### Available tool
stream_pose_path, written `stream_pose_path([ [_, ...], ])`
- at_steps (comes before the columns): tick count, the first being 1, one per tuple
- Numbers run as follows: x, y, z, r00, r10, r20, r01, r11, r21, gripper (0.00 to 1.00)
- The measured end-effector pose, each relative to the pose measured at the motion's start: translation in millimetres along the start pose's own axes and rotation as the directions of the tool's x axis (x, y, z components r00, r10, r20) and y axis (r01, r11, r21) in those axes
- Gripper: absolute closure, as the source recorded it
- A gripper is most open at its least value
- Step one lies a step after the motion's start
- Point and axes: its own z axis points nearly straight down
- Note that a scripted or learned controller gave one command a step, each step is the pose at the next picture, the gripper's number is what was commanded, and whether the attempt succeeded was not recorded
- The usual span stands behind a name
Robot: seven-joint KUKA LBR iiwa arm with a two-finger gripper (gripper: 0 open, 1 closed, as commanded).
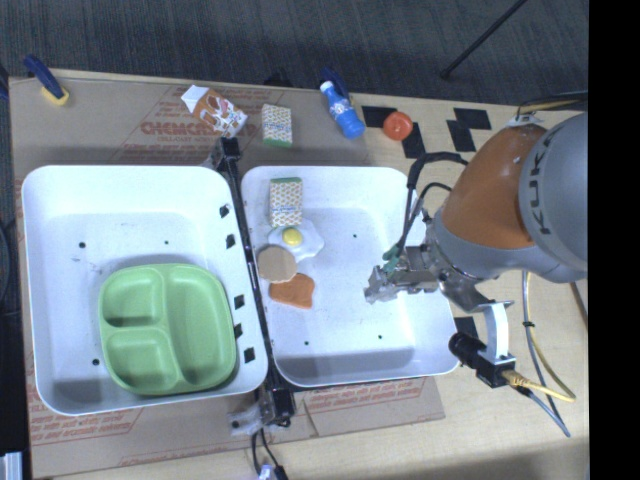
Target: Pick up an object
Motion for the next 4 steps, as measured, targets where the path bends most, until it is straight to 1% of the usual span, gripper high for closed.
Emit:
stream_pose_path([
  [2, 10.0, 0.5, -6.2, 1.000, -0.001, 0.002, 0.001, 1.000, -0.003, 1.00],
  [4, 4.9, -0.3, -7.0, 1.000, 0.001, 0.001, -0.001, 1.000, -0.002, 1.00],
])
